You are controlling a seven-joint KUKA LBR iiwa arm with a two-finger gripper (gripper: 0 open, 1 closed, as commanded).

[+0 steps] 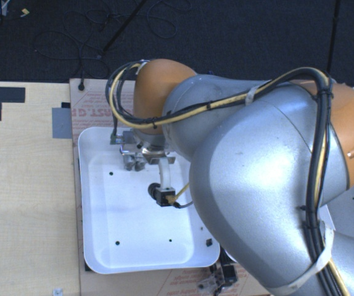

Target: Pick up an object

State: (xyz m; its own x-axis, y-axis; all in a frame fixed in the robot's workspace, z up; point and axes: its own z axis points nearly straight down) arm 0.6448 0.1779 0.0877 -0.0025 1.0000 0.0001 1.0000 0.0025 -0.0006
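My gripper (135,158) hangs low over the far part of a shallow white bin (94,227), close to its back wall, under the orange wrist band (155,94). Its metal body points down at the bin floor. The floor around it shows bare white plastic with a few small dark dots (117,243). A small dark bit (208,243) lies by the bin's right rim. The grey arm (269,184) hides the right side of the bench.
The bin rests on a cardboard sheet (94,106) with red print. Left of it lies pale wooden bench top (26,196) with black and grey patches at the back. A small dark metal piece (219,279) sits beyond the bin's front right corner.
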